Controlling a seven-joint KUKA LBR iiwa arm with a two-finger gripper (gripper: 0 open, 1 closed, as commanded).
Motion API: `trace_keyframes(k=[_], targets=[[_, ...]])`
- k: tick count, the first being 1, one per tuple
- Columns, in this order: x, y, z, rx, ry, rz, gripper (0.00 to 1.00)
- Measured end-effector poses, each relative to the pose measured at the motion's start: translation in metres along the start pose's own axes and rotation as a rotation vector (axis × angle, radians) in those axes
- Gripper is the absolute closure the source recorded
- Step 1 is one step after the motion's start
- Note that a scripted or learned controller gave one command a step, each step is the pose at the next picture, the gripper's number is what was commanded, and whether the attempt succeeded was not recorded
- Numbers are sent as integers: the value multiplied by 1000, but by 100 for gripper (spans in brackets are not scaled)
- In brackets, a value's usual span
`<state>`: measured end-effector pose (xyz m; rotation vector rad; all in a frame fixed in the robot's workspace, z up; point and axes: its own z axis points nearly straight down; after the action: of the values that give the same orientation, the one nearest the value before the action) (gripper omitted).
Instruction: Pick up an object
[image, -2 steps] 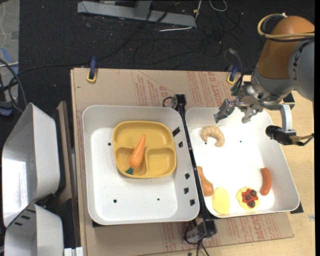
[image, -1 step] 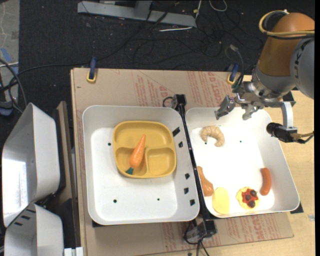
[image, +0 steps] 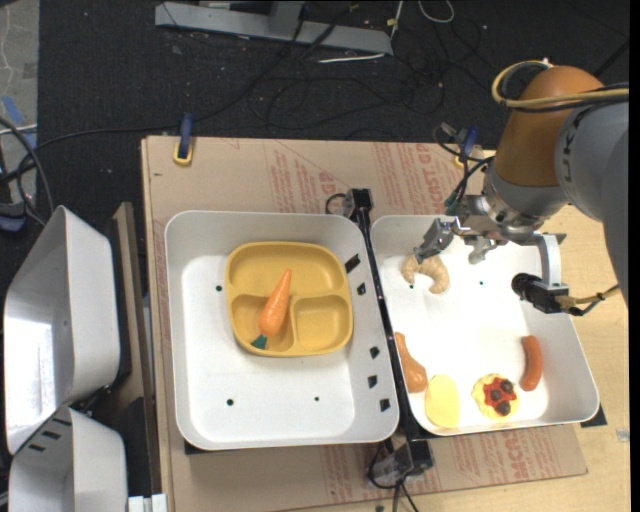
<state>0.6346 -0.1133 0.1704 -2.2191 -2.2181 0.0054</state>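
Observation:
My gripper (image: 456, 245) hangs over the back of the right bin (image: 560, 300), open, with nothing between its fingers. A tan croissant (image: 428, 271) lies just below and left of it, close to the left finger (image: 434, 241); I cannot tell whether they touch. Further forward in the same bin lie an orange drumstick-like piece (image: 410, 365), a pale yellow piece (image: 442, 400), a small round pizza-like toy (image: 497, 395) and a red-orange sausage (image: 531, 362). In the left bin (image: 200, 380), an orange carrot (image: 275, 303) rests in a yellow divided plate (image: 325, 330).
A black divider (image: 375, 300) runs between the two bins. The grey arm with its orange band (image: 545, 110) leans in from the upper right. White containers (image: 50, 320) stand off the bench at the left. Cables lie on the dark floor behind.

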Motion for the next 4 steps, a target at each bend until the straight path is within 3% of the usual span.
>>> trace_keyframes(k=[1, 2, 3, 4], targets=[[7, -1, 63, 0, 0, -2, 0], [7, -1, 79, -4, -1, 0, 0], [7, 0, 68, -7, -1, 0, 100], [9, 0, 3, -13, -2, -3, 100]])
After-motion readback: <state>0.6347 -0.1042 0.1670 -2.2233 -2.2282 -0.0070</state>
